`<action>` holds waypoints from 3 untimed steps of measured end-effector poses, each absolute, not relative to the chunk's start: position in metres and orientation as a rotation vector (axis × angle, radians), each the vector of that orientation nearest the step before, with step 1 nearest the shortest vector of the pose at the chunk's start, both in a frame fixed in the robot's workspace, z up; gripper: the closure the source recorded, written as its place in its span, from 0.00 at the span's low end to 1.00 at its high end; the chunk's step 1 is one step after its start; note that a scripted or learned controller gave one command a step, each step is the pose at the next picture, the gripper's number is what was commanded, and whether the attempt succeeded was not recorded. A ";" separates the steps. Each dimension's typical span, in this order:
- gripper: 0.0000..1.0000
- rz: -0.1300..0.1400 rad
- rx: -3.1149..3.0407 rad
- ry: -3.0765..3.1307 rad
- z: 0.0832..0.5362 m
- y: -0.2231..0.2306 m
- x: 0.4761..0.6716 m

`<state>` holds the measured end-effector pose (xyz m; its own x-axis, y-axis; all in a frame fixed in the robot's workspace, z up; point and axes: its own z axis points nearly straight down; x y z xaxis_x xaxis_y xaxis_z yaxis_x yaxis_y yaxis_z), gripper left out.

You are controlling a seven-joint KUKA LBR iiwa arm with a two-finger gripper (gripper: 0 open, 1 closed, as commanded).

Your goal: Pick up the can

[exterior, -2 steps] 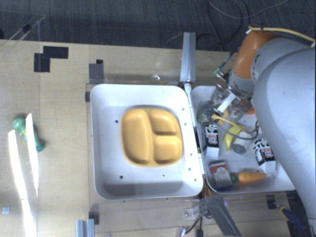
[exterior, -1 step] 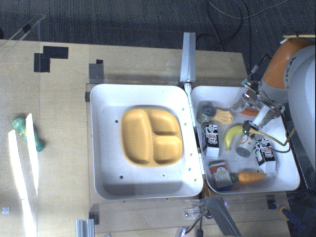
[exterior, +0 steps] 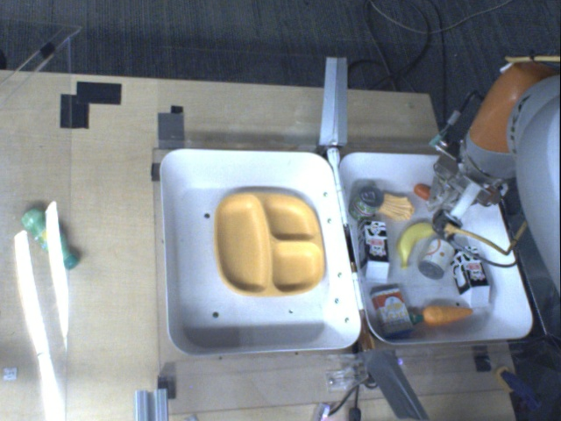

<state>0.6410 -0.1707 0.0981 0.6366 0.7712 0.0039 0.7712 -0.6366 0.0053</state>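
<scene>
The can (exterior: 365, 202), dark grey with a round metal top, stands upright in the far left corner of the right bin (exterior: 517, 323). My gripper (exterior: 445, 207) hangs over the far right part of that bin. It is roughly a hand's width to the right of the can and not touching it. Below the gripper lie a banana (exterior: 414, 240) and a pale cup-like cylinder (exterior: 435, 259).
The right bin also holds a yellow crinkled piece (exterior: 396, 206), two cow-patterned cartons (exterior: 376, 239) (exterior: 471, 271), a carrot (exterior: 445, 315), a small box (exterior: 392, 312) and a small orange item (exterior: 423, 191). A yellow divided tray (exterior: 267, 241) lies in the left bin (exterior: 184, 314).
</scene>
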 end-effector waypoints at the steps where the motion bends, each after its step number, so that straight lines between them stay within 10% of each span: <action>1: 1.00 0.002 2.743 1.529 0.172 -0.138 0.633; 2: 0.00 0.002 2.744 1.529 0.172 -0.138 0.633; 3: 0.00 0.001 2.764 1.495 0.092 -0.106 0.659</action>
